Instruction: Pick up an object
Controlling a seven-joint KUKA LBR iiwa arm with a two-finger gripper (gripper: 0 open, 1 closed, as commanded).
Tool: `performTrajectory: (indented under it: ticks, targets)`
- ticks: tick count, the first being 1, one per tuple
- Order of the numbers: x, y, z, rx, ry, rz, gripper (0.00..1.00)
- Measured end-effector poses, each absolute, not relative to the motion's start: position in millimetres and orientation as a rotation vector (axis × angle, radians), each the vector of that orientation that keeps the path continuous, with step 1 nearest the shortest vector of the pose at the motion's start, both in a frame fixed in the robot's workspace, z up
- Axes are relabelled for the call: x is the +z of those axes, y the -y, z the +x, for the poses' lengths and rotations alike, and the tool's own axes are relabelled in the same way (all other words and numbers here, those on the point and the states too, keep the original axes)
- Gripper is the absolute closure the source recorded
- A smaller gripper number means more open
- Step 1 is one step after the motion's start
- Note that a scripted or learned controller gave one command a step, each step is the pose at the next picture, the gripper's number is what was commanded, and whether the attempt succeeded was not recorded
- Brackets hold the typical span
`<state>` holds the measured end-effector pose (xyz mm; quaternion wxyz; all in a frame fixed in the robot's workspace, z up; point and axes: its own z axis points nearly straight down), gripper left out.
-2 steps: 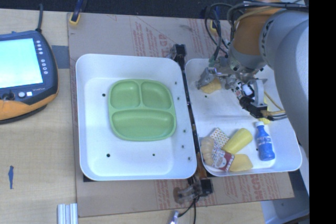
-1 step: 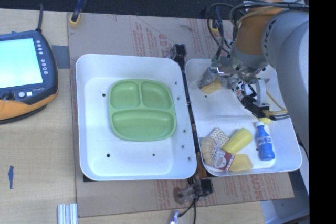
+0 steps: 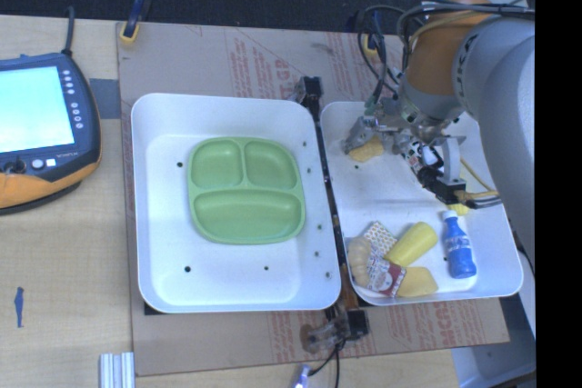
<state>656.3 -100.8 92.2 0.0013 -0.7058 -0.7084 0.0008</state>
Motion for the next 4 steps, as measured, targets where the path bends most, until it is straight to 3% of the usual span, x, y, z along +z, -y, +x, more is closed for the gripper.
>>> performTrajectory:
  ticks: [4]
  targets:
    - [92.1, 99.1, 656.1, 0.004, 2.221, -2.216, 0.0]
